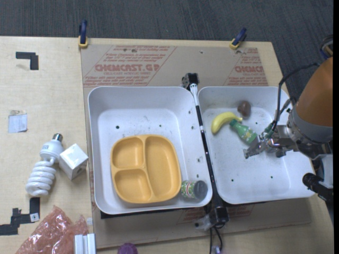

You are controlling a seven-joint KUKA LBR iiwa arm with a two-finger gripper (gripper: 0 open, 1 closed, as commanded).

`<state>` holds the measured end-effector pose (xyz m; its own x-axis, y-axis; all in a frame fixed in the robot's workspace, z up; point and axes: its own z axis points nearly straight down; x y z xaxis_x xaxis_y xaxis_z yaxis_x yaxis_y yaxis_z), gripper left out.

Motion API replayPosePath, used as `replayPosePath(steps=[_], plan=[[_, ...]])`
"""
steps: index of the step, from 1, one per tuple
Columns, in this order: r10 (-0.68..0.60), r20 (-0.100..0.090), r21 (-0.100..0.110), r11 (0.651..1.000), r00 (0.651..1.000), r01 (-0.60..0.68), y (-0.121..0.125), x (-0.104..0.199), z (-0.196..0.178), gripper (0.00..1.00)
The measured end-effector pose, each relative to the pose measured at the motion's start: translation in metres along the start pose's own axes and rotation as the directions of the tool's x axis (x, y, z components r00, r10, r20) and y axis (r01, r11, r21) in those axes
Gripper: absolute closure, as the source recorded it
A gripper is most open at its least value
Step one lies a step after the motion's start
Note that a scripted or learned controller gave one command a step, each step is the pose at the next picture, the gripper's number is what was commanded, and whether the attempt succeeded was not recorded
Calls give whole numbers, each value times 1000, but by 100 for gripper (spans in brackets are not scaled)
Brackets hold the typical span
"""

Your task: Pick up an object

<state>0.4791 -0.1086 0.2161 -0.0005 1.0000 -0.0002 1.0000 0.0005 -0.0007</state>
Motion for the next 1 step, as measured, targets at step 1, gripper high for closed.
replayPosePath(steps=[1], plan=[[2, 0, -1, 1000, 1000, -2, 2, -5, 105, 0]])
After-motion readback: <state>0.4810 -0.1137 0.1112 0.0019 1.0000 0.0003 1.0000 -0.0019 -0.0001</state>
